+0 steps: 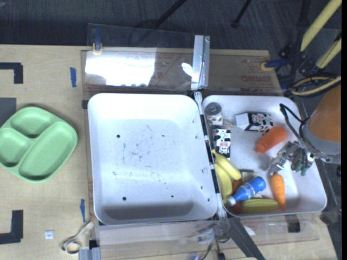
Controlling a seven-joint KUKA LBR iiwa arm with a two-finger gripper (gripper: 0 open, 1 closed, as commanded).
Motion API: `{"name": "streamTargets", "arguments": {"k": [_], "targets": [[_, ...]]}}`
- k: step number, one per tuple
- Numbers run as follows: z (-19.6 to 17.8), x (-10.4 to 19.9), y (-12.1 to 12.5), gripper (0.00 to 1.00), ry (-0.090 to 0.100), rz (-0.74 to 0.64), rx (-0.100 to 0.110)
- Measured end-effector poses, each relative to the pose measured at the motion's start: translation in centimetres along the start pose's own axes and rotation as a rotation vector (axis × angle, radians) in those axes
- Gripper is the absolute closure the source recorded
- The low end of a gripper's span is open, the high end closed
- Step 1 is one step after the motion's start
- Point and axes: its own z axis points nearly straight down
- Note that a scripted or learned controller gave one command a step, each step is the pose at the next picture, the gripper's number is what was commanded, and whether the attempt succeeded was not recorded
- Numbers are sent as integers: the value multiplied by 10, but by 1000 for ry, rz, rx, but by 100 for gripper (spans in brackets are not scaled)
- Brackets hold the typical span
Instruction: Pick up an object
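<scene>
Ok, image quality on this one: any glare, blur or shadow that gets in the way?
Camera view: strong glare on the clear panel behind the left bin; lighting across both bins is even, with soft shadows only; the gripper over the right bin is small and slightly blurred, its outline hard to read.

right bin (pixel 317 196) | 2 carrots (pixel 277 187), banana (pixel 225 169), blue bottle (pixel 248 190), cartons (pixel 255 121), possibly a pickle (pixel 259 204)

Two white bins (pixel 146 104); right bin holds orange carrots (pixel 277 188), yellow banana (pixel 227 167), blue bottle (pixel 249 189), black-and-white cow-patterned cartons (pixel 222 142). Green divided plate (pixel 35 143) at left on tan tabletop (pixel 43 69).
</scene>
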Motion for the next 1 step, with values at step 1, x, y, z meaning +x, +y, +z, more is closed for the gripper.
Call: {"name": "streamTargets", "arguments": {"k": [1], "targets": [[1,0,0,0,2,0,1]]}}
